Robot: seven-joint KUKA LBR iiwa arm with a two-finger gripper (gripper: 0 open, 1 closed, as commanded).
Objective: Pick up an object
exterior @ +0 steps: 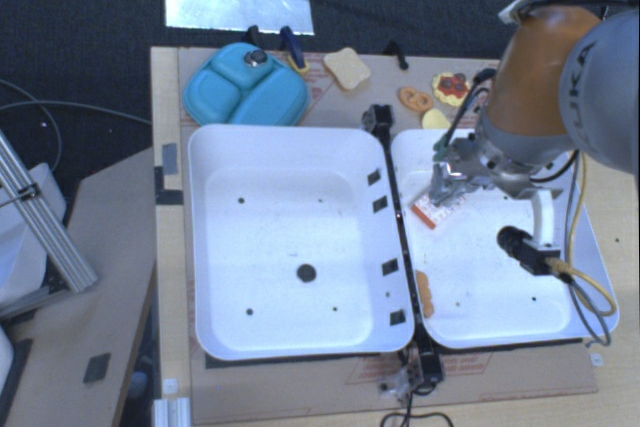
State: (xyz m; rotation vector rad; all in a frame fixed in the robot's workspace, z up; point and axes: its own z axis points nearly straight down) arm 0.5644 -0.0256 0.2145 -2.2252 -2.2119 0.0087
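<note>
A: Where is the two-finger metal gripper (447, 183)?
B: Low over the far left part of the right shallow white plastic bin (500, 315), at the end of the grey arm with the orange band (545, 75). Whether its fingers are apart or closed, I cannot tell; they blur into the wrist.

A: And the thing to pick?
B: A small flat white packet with a red end (435, 208) lies on the bin floor just under and beside the gripper tip. I cannot tell if they touch. A small tan biscuit-like piece (424, 293) lies in the same bin, near its left wall, nearer the camera.

A: The left white bin (220, 315)?
B: It holds one small dark round object (306, 272), near the middle of its floor.

A: Outside the bins?
B: On the far strip of the bench: a blue plastic divided tray with a lid knob (246, 87) at left, a toy slice of toast (347, 68), a brown pretzel-shaped toy (414, 98) and a yellow piece with red spots (451, 87).
</note>
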